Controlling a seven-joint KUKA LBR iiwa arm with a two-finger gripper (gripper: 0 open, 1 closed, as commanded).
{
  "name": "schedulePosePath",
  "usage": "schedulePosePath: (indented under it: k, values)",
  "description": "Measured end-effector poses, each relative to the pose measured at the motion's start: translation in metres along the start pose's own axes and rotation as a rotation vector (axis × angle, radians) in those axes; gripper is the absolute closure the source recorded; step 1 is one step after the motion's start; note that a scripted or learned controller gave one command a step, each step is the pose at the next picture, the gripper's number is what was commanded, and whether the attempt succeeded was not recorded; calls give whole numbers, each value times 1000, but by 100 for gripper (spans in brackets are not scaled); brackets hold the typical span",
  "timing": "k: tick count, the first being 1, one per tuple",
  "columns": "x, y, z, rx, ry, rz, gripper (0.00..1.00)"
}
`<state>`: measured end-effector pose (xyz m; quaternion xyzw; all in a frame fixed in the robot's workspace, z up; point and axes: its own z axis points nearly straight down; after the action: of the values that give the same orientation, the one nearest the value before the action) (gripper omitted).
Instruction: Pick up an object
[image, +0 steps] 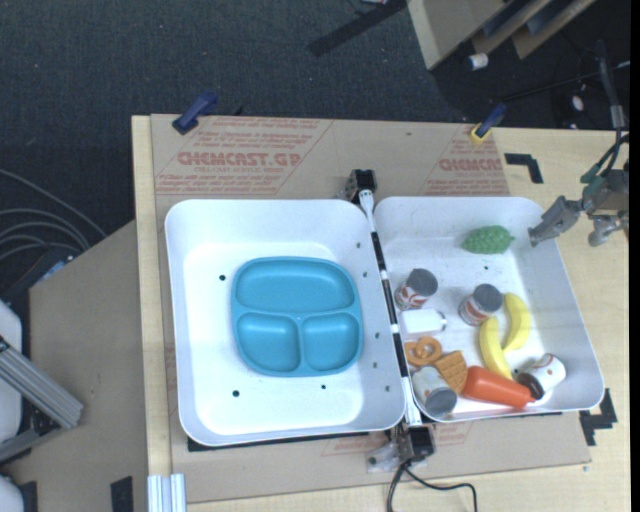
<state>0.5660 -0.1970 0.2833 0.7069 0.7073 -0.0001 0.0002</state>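
- Camera view: the gripper (572, 222) hangs at the right bin's (560, 275) upper right edge, over the rim and apart from everything in the bin. Its fingers stand spread, with nothing between them.
- Nothing is picked yet. Candidates all lie in the right bin: a green lump (488, 240) near the top, alone on bare floor; two small cans (418, 286) (481, 302) in the middle; a white block (424, 321) just below the first can; a banana (503, 334); a pretzel (424, 351) and cracker (451, 369) by the divider; a carrot (493, 388) along the bottom wall, with a further can (436, 399) at its left end.
- The left bin (190, 300) holds a blue tray (297, 314), lying flat in the middle.
- Judged best target: the green lump. It is nearest the gripper and has clear space on all sides, so the fingers can straddle it without nudging neighbours.
- To do it well: centre above the lump, descend straight, close only once the fingers flank it.
- Risk: the lower cluster is crowded; carrot, banana and cans touch or nearly touch, so a grasp there may catch two things or slip.
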Motion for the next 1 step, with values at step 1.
schedulePosePath:
  k: [1]
  values:
    - [-23, 46, 183, 5, 9, -2, 0]
